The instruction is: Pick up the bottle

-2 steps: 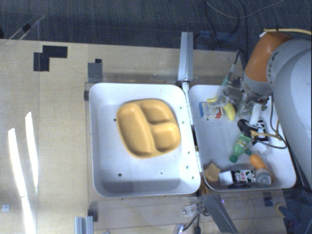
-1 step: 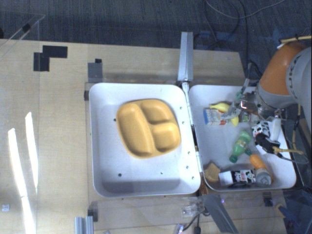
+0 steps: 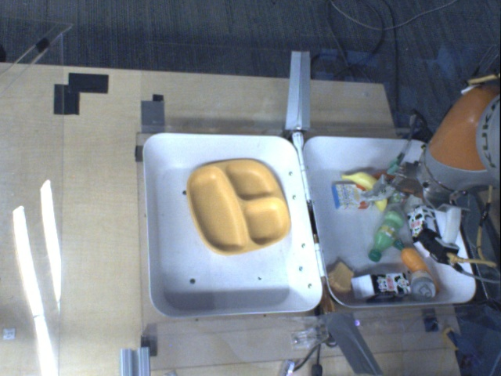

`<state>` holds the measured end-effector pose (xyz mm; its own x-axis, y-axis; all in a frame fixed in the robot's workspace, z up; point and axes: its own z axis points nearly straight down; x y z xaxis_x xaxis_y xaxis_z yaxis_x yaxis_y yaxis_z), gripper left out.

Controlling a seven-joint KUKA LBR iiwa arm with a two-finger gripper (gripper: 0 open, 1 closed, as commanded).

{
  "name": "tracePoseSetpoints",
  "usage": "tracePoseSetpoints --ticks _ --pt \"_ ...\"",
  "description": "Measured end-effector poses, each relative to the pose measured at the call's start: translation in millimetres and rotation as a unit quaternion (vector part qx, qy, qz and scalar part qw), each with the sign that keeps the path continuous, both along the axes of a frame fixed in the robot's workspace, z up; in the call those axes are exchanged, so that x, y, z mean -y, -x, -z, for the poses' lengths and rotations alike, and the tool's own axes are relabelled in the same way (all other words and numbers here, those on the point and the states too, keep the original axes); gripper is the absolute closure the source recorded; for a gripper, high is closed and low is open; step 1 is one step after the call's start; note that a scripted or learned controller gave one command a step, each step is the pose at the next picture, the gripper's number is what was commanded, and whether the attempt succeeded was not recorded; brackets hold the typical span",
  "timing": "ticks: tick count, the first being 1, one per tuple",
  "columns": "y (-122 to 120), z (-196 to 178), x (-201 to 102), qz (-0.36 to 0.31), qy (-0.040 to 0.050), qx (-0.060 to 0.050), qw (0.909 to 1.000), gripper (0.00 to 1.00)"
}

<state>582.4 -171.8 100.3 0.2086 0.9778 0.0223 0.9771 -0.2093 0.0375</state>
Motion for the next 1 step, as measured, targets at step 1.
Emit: tracePoseSetpoints --ticks 1 --pt "6.3 0.4 3.4 0.041 -0.0071 0.000 0.9991 0.00"
